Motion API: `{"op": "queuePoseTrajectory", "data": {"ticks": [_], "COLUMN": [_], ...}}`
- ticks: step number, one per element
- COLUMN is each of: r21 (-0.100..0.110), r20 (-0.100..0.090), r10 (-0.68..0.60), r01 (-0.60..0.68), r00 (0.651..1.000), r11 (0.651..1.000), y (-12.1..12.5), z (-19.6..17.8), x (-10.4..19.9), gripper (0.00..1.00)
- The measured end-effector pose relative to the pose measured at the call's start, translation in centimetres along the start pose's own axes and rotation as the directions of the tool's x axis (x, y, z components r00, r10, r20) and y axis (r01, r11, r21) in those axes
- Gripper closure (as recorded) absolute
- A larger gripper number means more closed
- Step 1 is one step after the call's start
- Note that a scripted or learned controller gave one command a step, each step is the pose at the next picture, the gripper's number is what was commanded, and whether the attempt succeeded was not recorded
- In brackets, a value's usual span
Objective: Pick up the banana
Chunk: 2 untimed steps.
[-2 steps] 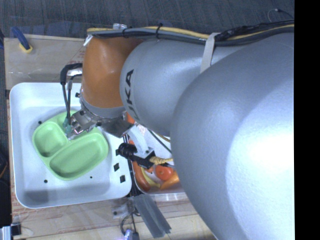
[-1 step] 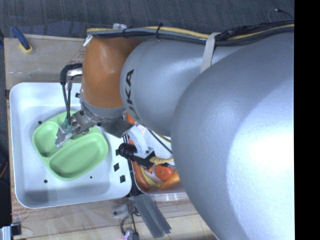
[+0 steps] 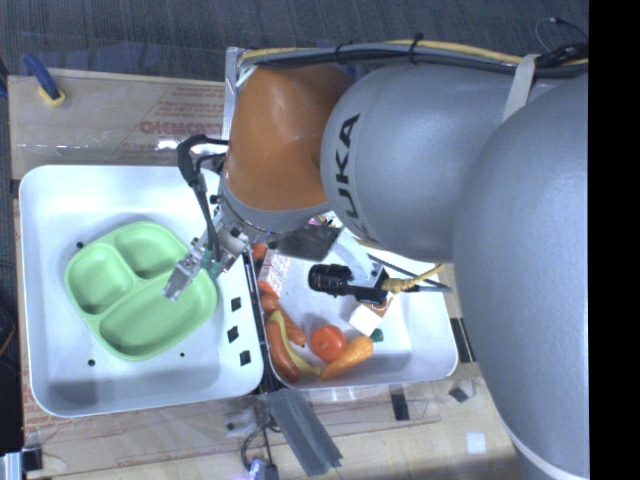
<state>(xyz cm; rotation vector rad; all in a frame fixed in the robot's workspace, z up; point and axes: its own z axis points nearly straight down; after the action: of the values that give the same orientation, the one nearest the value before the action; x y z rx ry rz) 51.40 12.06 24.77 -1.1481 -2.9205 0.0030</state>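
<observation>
The banana (image 3: 291, 337) is yellow with brown marks and lies curved in the right bin (image 3: 430, 353), near its front left corner among other toy foods. My gripper (image 3: 186, 274) hangs over the left bin (image 3: 60, 388), above the right edge of a green divided plate (image 3: 130, 288). It is well left of the banana, and I see nothing held in it. The big grey and orange arm hides the back part of the right bin.
Beside the banana lie a red tomato (image 3: 327, 341), an orange carrot (image 3: 352, 353), a reddish sausage-like piece (image 3: 274, 346) and a white block (image 3: 365, 319). The rims of the two bins meet between gripper and banana.
</observation>
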Motion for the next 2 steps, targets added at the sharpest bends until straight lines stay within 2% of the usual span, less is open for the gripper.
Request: {"op": "queuePoseTrajectory", "data": {"ticks": [1, 2], "r21": [0.0, 0.001], "r20": [0.0, -0.001], "r10": [-0.008, -0.138], "r01": [0.008, 0.138], "r00": [1.0, 0.99], "r11": [1.0, 0.99], "y": [-3.6, 0.1], "z": [11.9, 15.6], "x": [1.8, 5.3], "gripper": [0.0, 0.0]}}
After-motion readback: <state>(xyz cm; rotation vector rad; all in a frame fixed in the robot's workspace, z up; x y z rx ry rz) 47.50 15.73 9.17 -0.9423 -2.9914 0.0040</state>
